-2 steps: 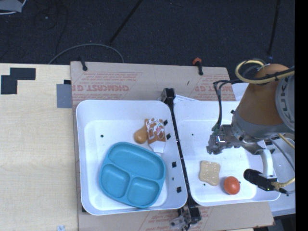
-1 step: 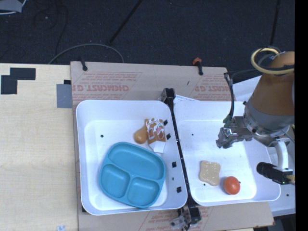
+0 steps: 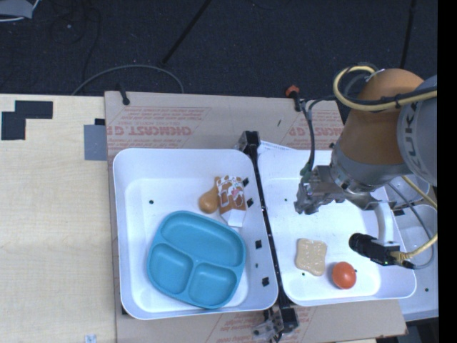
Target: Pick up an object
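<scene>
The arm (image 3: 385, 131) is reaching in from the right and hanging over the right bin (image 3: 400, 288), with the gripper (image 3: 311, 197) hovering above bare white floor near that bin's upper left. How wide the gripper is standing is not something I can tell from this slant, and nothing is showing in it.

Two likely candidates are lying in the right bin, nearer the front: a pale slice of toast (image 3: 311, 256) and, just beside it to the right, a tomato (image 3: 344, 275). Both are sitting apart from the gripper, so a pick would probably be calling for a shift toward the front edge before any descent.

The left bin (image 3: 132, 191) is holding a blue tray (image 3: 196, 259) lying flat, with a small carton (image 3: 231, 194) and an orange piece (image 3: 208, 202) touching each other beyond it, close to the divider. Those are crowding together, which is likely making them harder targets than the two loose items on the right.
</scene>
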